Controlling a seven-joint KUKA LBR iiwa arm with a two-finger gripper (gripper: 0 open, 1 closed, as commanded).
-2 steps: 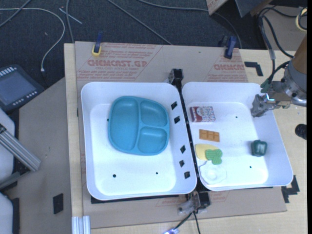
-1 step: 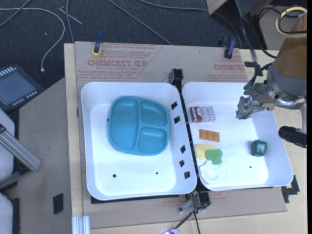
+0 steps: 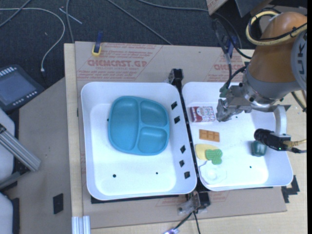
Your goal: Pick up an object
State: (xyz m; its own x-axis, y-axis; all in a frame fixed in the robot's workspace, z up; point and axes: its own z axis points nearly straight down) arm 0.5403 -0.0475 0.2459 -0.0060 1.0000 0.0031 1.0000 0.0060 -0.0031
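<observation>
My gripper [image 3: 223,113] hangs over the back left part of the right bin [image 3: 273,179], right beside the right edge of a red and white packet [image 3: 201,114]. Nothing shows held in it. Just in front lies an orange waffle-like cracker [image 3: 209,135]. Nearer the front sit a yellow piece [image 3: 200,150], a green piece [image 3: 214,155] and a pale clear item [image 3: 213,172], close together by the bin's left wall. A small teal object [image 3: 258,149] lies toward the right side.
The left bin [image 3: 97,179] holds a blue divided plate [image 3: 139,126]. A black divider with clips [image 3: 181,126] runs between the bins. The grey and orange arm [image 3: 275,48] reaches in from the upper right.
</observation>
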